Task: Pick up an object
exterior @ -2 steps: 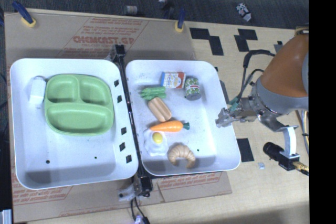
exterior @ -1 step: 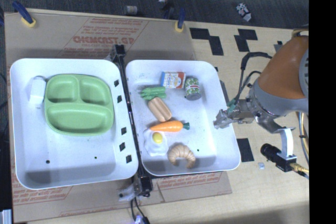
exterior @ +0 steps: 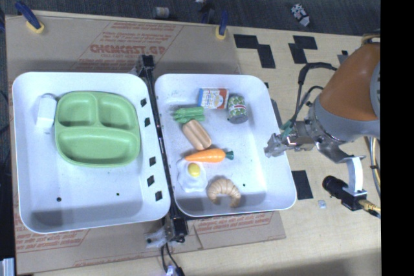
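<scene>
Croissant [exterior: 224,191] near right bin [exterior: 275,194] front edge; claw [exterior: 278,144] over right rim, grip state unclear.

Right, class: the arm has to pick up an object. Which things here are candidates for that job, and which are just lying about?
Part of the job (right bin):
carrot
croissant
hot dog
fried egg
green beans
can
small carton
gripper, at the bin's right edge

Lying about:
green divided plate in the left bin
blue clamps
</scene>
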{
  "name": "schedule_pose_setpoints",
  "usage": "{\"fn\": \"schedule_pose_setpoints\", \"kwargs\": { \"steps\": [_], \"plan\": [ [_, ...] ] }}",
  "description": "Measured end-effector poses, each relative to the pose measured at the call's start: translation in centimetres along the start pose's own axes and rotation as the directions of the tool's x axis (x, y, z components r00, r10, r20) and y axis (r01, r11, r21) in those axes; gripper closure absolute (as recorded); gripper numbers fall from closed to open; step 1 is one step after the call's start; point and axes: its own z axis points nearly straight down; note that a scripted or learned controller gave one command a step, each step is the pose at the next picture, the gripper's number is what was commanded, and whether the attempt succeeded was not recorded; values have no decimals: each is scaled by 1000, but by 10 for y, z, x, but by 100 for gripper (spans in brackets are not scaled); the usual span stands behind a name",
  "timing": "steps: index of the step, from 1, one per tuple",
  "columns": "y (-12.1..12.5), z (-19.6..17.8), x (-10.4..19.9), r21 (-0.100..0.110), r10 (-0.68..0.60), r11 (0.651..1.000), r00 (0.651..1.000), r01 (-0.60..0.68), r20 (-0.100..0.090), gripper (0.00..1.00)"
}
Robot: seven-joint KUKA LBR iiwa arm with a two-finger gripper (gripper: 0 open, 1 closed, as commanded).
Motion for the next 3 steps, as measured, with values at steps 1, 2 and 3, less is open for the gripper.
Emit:
{"fn": "schedule_pose_setpoints", "kwargs": {
  "steps": [1, 2, 3],
  "plan": [
    [0, 0, 29, 2, -2, 1000, 1000, 2, -1, 100],
    [0, 9, 0, 1, 0, 1000, 1000, 0, 0, 100],
    [1, -25, 0, -2, 0, 1000, 1000, 0, 0, 100]
  ]
}}
